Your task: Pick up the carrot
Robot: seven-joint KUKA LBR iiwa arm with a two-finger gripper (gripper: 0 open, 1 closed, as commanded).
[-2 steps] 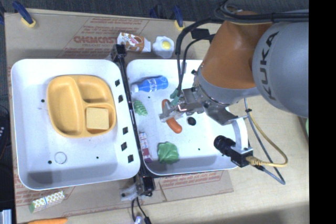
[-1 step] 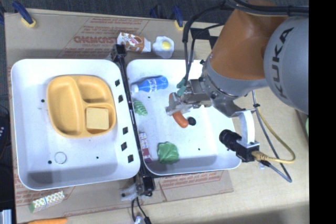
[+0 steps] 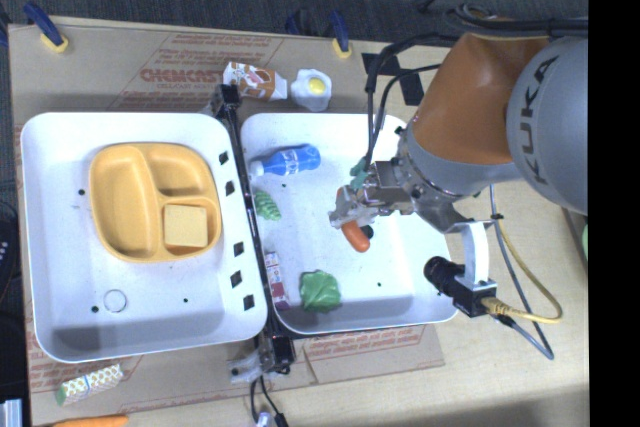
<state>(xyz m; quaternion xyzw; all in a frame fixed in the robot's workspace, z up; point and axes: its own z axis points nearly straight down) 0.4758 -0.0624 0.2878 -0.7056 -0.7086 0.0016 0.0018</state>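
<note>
Right bin (image 3: 400, 305) on bench: gripper (image 3: 356, 215) sits over the carrot (image 3: 357, 236), can't tell if closed on it. Risk: shallow tip pinch, carrot slips out on lift.

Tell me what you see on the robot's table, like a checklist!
Surface: cardboard-covered bench bearing two white bins, left bin and right bin.
Job's things: carrot in the right bin, right at the pincer's tip; whether it is gripped cannot be told.
Clutter: blue bottle, green leafy toy and small green piece in the right bin; yellow divided tray holding a tan block in the left bin.
Grippers: pincer low over the right bin.
Cables: yellow cable and black cables by the arm.
Surroundings: blue clamps on the bench edge.
</note>
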